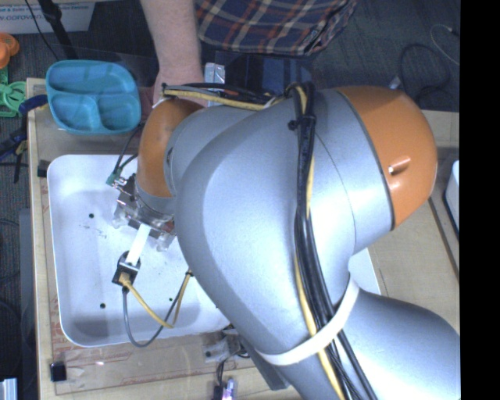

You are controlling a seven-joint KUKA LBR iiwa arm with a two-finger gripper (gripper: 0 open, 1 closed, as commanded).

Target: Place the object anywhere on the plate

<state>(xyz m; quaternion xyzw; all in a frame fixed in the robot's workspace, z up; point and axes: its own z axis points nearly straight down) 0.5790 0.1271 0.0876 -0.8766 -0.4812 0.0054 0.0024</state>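
Grey arm bends over the left white bin, wrist pointing down-left; gripper above the bin floor, jaw state indiscernible; blue plate beyond.

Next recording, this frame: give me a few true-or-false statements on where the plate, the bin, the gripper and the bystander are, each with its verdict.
1. The blue plate lies inside the white bin. False: it sits outside the bin, just past its top-left corner in the camera view.
2. The gripper is over the left bin. True.
3. A person in a plaid shirt stands at the top edge of the view. True.
4. The band on the grey arm is green. False: it is orange.
5. The plate is one undivided well. False: ridges split it into compartments.
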